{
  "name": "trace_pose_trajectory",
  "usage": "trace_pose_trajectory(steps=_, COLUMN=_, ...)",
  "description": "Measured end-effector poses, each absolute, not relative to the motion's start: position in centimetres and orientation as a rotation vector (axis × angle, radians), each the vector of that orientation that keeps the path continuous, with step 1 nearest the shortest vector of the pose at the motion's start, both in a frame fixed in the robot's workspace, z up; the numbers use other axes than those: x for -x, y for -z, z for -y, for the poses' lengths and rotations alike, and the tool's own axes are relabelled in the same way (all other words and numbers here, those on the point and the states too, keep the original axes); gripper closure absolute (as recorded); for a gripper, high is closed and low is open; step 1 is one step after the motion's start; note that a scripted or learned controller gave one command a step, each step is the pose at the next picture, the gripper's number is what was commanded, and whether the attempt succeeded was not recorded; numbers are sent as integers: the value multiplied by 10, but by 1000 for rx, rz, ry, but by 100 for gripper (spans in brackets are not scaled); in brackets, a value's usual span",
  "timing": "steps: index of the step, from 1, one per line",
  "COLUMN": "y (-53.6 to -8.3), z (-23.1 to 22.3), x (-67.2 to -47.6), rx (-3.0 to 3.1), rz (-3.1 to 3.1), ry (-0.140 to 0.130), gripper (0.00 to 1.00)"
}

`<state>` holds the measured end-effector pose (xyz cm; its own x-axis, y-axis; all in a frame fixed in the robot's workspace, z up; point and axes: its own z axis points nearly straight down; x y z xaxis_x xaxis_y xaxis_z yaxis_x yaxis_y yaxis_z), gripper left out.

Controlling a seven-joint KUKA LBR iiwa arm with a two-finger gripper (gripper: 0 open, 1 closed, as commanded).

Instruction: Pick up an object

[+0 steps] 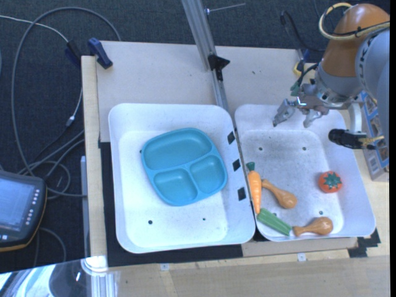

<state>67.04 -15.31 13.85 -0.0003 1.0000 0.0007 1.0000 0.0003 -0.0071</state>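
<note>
Worktop (154, 73) carries two shallow white bins side by side. Left bin (124, 228) holds a blue divided tray (184, 165), three compartments, lying flat. Right bin (349, 197) holds the candidate objects: two tan drumsticks, one (279, 194) near centre, the other (314, 227) by the near rim; an orange carrot (254, 190) against the left wall, touching the central drumstick's thin end; a green piece (273, 221) just below the carrot; a red tomato (330, 182) well apart at the right. Arm (346, 48) reaches in from the right. Pincer (296, 115) hovers over the right bin's far edge, fingers spread apart (nothing between them).
</note>
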Motion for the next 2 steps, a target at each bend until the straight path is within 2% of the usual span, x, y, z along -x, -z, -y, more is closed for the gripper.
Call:
trace_pose_trajectory(steps=1, y=-90, z=152, x=-669, rx=2216, rz=2218, ry=-7, gripper=0)
trace_pose_trajectory(steps=2, y=-105, z=152, x=-672, rx=2220, rz=2224, ry=0, gripper=100)
